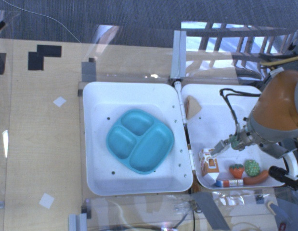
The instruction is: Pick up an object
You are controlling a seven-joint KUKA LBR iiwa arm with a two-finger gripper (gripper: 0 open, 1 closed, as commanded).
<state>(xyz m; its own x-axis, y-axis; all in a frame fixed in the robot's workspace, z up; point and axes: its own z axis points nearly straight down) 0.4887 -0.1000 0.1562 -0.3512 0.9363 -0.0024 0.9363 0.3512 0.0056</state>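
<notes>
Pincer [212, 151] just above carton [209, 163], beside strawberry [237, 170].

The pale wooden bench [38, 143], marked with black squares [43, 57] at its far left, bears two shallow white plastic bins, left [96, 177] and right [206, 129], touching side by side.

Two white bins seen side by side, a blue divided plate [140, 141] laid in the left bin [98, 129], the gripper [215, 150] lowered into the right bin [211, 114] just above a small carton [209, 163], a strawberry [237, 170], a green toy [252, 167] and a sausage [256, 178] gathered near the front wall
</notes>
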